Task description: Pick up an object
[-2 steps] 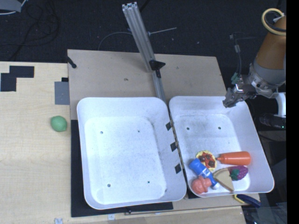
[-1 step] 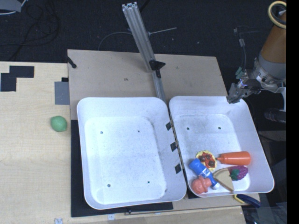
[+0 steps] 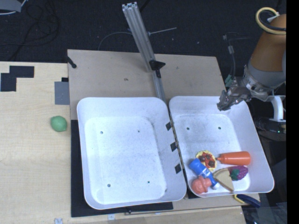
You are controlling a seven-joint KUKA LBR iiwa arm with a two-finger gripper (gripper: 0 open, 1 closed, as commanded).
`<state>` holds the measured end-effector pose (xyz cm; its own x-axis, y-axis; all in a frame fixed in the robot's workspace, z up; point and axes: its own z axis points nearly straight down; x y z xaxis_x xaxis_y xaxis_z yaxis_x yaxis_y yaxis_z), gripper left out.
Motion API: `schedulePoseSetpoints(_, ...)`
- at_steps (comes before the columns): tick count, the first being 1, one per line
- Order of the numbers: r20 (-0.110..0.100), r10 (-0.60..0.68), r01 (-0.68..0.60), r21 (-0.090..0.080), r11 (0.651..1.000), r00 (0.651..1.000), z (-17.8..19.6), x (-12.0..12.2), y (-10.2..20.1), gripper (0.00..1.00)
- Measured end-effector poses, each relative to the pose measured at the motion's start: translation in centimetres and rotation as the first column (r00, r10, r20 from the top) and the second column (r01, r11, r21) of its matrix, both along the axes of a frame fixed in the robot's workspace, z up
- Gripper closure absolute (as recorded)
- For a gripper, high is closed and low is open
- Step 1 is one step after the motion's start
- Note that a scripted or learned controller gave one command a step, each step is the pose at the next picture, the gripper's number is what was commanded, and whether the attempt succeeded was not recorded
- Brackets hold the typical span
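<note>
The right bin (image 3: pixel 201 111) holds a cluster of toys at its near right corner. An orange bottle-like toy (image 3: pixel 233 158) lies on its side. Beside it are a yellow and red piece (image 3: pixel 205 158), a blue piece (image 3: pixel 200 168), a pink-red lump (image 3: pixel 201 185), a tan wedge (image 3: pixel 224 179) and a purple piece (image 3: pixel 239 172). My gripper (image 3: pixel 226 101) hangs over the far right corner of the right bin, well away from the toys. Nothing shows between its tips.
The left bin (image 3: pixel 121 153) sits beside the right one. A green ball (image 3: pixel 59 123) lies on the bench to the left of the bins. A grey metal rail (image 3: pixel 144 41) slants down toward the gap between the bins.
</note>
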<state>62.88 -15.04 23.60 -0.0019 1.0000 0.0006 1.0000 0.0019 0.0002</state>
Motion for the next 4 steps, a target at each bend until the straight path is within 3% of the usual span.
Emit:
schedulePoseSetpoints(3,-0.001,0.002,-0.002,0.001,1.000,1.000,1.7,-5.3,14.5,1.00)
schedulePoseSetpoints(4,-0.002,0.001,-0.001,0.000,1.000,1.000,0.4,-6.4,19.3,1.00)
